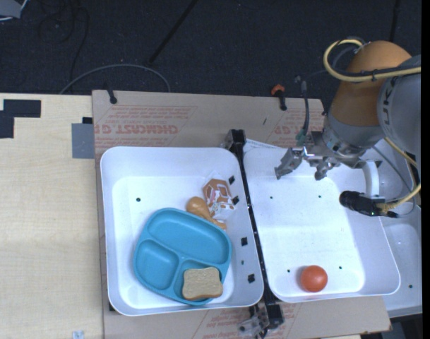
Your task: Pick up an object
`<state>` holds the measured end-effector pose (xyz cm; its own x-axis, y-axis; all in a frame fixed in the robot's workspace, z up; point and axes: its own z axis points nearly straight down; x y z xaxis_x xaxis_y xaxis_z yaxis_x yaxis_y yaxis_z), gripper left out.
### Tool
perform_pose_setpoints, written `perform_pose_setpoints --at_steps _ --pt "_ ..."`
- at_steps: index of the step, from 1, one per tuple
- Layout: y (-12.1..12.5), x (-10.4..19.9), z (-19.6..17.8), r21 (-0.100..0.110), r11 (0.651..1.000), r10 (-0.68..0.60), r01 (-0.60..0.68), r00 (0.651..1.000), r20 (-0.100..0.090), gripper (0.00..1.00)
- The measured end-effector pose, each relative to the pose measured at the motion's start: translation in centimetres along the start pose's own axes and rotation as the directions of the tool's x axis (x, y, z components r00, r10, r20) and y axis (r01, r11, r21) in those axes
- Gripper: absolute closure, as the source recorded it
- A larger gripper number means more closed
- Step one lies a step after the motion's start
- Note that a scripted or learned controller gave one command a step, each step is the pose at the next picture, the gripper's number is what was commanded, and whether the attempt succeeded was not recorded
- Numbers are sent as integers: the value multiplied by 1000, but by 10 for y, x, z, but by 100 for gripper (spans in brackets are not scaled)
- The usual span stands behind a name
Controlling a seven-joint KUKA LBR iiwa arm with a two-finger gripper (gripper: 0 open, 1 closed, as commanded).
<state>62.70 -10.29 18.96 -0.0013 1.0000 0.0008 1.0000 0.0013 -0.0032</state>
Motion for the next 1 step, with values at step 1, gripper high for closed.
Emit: perform_pose_setpoints --at_steps 1 --pt "-10 4 58 5 1000 0 0 1000 0 0"
